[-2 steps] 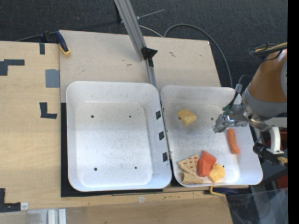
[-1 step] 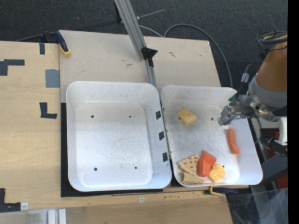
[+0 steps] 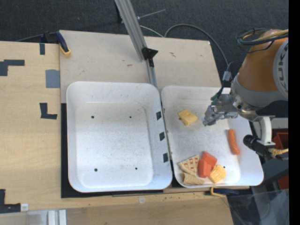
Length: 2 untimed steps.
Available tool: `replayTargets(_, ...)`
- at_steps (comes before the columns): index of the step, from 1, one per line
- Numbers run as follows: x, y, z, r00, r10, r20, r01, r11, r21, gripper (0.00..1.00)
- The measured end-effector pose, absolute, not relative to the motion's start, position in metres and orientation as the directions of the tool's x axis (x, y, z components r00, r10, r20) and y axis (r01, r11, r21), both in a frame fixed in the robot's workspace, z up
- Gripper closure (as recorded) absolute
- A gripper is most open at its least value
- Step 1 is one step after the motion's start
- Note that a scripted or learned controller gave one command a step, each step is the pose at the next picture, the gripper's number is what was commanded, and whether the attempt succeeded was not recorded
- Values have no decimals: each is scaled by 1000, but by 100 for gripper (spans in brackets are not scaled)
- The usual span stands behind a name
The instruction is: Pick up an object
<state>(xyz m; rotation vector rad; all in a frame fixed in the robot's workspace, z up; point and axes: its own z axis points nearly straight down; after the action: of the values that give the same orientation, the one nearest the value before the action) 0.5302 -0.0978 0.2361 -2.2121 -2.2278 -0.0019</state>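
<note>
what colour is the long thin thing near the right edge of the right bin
Orange: the carrot-like stick, seen in the camera view.

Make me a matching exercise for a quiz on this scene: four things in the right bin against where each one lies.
Things:
1. yellow block
2. carrot
3. waffle
4. gripper

Places:
A. near the bin's right wall
B. over the bin's middle, right of the yellow block
C. upper left part of the bin
D. front of the bin, left end of the pile

Pairs: 1-C, 2-A, 3-D, 4-B
</note>
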Motion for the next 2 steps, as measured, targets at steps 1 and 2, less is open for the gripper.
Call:
replayTargets(1, 531, -50, 233, -7, 1000, 1, 1000, 7, -2, 100)
replayTargets(2, 514, 3, 224, -6, 1000, 2, 1000, 6, -4, 100)
